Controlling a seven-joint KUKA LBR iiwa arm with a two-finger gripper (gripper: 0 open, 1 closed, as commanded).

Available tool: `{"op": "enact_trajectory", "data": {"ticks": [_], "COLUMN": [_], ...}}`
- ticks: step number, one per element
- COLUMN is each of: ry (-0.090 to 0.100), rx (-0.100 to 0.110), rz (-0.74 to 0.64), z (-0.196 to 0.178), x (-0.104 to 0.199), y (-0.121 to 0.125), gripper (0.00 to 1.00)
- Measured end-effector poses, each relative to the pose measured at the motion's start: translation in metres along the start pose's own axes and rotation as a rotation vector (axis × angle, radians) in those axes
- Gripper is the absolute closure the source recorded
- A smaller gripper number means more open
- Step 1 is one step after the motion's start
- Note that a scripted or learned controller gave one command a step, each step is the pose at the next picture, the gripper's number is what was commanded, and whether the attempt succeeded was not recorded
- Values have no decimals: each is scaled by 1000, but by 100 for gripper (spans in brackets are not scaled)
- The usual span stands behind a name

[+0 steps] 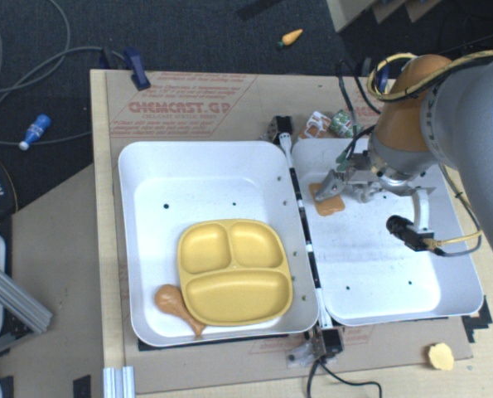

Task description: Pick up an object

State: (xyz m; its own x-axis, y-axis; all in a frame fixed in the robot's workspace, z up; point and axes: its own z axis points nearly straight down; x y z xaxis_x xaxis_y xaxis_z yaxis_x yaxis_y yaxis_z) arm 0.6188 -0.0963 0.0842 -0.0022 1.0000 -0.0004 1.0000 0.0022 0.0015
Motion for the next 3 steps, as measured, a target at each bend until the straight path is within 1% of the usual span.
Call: {"op": "enact_trajectory", "data": {"ticks": [1, 2, 3], "ry": [-1, 2, 0], "rx": [-4, 5, 0], "rz": [-1, 4, 2], "z": [-1, -1, -1], "x": [-7, -2, 1], "y": [48, 8, 15], "gripper": [0, 0, 0]}}
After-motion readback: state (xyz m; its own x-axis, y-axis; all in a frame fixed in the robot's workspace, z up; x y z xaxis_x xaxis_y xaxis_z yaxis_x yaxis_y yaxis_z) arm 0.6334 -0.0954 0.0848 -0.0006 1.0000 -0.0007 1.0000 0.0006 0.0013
